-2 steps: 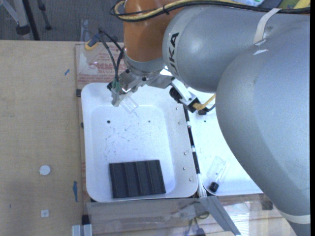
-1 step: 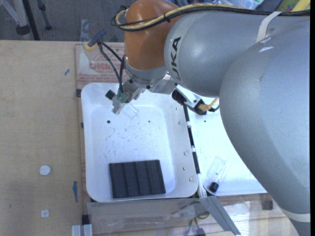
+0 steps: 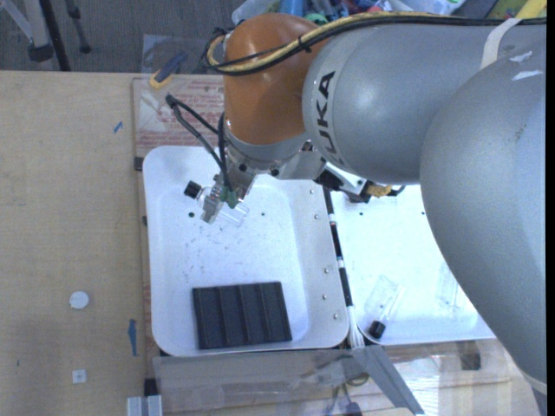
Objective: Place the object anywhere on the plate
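The gripper [image 3: 218, 202] is poised over the left bin [image 3: 165, 232], jaw state indeterminable; nothing is yet placed on the dark plate [image 3: 241, 315].

Bright overhead light blows out the right bin [image 3: 416, 258]; the picture is slightly soft.

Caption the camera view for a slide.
Gripper hovers over the left bin, above the dark ridged plate.

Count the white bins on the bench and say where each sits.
2. Left bin holds the dark ridged plate, with the gripper above it; right bin is partly hidden by the arm.
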`<state>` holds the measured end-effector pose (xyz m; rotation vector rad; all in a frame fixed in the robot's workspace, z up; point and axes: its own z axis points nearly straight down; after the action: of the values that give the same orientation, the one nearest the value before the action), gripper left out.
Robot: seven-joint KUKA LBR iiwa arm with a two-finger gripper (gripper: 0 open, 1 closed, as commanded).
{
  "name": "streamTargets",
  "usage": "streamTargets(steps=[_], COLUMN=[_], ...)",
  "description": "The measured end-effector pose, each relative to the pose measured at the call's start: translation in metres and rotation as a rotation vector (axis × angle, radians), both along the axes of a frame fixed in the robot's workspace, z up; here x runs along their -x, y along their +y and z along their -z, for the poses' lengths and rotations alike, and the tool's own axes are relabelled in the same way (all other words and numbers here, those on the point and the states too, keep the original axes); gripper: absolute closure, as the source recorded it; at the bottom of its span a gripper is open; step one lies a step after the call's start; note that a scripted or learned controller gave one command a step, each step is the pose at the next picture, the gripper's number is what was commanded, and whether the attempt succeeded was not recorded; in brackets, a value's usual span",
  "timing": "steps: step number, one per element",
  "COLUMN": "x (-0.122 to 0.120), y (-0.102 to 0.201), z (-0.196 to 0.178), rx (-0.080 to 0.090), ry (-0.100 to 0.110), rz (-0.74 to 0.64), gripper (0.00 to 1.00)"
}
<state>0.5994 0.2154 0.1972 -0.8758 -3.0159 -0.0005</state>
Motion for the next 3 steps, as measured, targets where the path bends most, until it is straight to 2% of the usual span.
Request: streamTargets(steps=[1, 2, 3], x=[-0.045, -0.058, -0.068], y=[0.01, 0.01, 0.01], z=[-0.045, -0.055, -0.063], rx=[-0.002, -0.001, -0.001], ry=[-0.009, -0.01, -0.012], rz=[-0.547, -0.739, -1.141], gripper=[1.0, 1.0, 1.0])
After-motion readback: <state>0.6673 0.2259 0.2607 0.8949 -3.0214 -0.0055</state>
